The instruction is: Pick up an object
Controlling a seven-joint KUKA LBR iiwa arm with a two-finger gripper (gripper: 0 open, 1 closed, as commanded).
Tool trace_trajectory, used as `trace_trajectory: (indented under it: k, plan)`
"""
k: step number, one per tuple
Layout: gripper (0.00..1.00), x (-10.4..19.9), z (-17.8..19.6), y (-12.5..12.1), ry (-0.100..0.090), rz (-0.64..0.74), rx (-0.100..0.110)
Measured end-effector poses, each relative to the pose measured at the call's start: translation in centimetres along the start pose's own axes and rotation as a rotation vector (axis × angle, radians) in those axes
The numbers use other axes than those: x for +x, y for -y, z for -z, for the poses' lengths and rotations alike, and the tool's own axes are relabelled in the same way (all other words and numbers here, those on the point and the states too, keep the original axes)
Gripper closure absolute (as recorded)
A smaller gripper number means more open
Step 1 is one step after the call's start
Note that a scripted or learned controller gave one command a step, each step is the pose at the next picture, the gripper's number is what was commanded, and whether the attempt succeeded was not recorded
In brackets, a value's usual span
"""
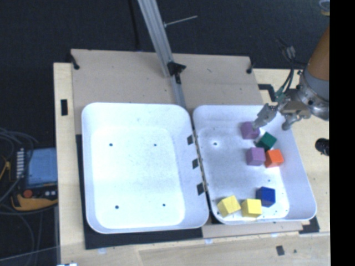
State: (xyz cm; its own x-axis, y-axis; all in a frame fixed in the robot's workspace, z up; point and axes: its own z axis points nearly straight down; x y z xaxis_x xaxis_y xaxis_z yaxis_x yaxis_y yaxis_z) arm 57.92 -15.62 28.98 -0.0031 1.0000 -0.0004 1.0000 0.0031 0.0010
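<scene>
- The objects to pick are small blocks, and all of them lie in the right bin (pixel 297 173).
- A purple block (pixel 249 130) lies in the far part of this bin, just beside the nearer finger. It is almost a cube, so it has no clear long axis; its edges are turned a little against the bin walls.
- A green block (pixel 268 141) is just beside it toward the front, standing like a diamond with one corner pointing to the far side.
- A second purple block (pixel 255 156) and an orange block (pixel 274 158) lie side by side and touch each other, near the green one.
- A blue block (pixel 266 196) lies nearer to the front wall.
- Two yellow blocks (pixel 228 205) (pixel 252 208) lie in a row along the front wall, close to each other.
- The gripper (pixel 275 117) comes from the right. Its fingers (pixel 264 115) are spread apart and hold nothing; one ends next to the far purple block, and the other is over the right rim of the bin.
- The left bin (pixel 89 148) stands beside the right bin on the table (pixel 64 87).
</scene>
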Motion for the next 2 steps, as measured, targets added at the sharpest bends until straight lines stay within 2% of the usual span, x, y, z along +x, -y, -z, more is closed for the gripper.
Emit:
trace_trajectory:
  k: [1,2]
  plan:
    - [0.0,0.0,0.0,0.0,0.0,-0.001,0.0]
    - [0.0,0.3,-4.8,0.9,0.0,-0.003,0.005]
